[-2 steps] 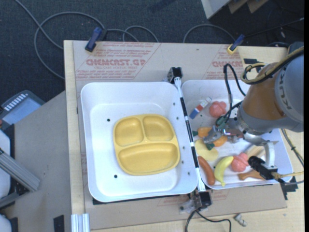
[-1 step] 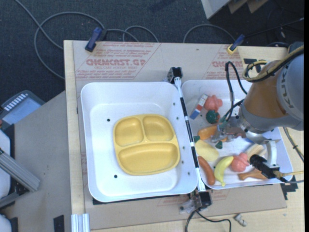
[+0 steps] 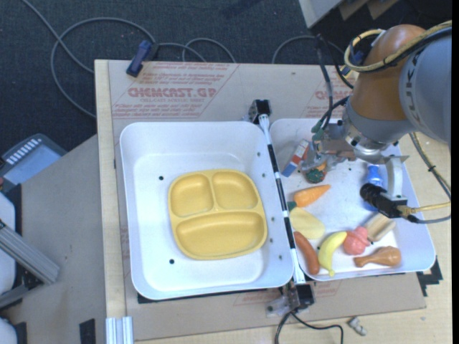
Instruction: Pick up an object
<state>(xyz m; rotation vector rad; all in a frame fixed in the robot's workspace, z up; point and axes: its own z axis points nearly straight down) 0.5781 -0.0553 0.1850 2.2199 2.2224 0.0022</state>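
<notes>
The gripper [image 3: 320, 156] hangs low at about 11 o'clock of the right bin [image 3: 343, 208], directly above a small greenish piece [image 3: 314, 171]. Whether it is set wide or narrow I cannot tell (the wrist blocks the slanted view). That greenish piece looks the likeliest target, and nothing can be seen in the grasp.

The main risk is crowding. A blue-and-white tube [image 3: 292, 162] lies just beside the greenish piece at its 9 o'clock, and a toy carrot [image 3: 313, 194] lies near at its 6 o'clock. A close that lands slightly off-centre could push the little piece aside, or catch the tube instead (or both at once, a grip likely to fail on the lift). The spot is also close to the bin's wall at 10 o'clock, so a descent that drifts that way could strike the rim.

By count there are two white bins. The left bin [image 3: 147, 221] holds one yellow divided plate [image 3: 215, 213] with three compartments. The right bin holds nine things, one of each:
- the greenish piece
- the tube
- the carrot
- a pale yellow lump [image 3: 307, 224] at 8 o'clock
- a red sausage [image 3: 307, 253] at 7 o'clock
- a banana [image 3: 330, 251] beside the sausage
- a pink piece [image 3: 356, 242] at 6 o'clock
- a drumstick [image 3: 380, 256] at 5 o'clock
- a blue piece [image 3: 374, 175] at 1 o'clock
</notes>
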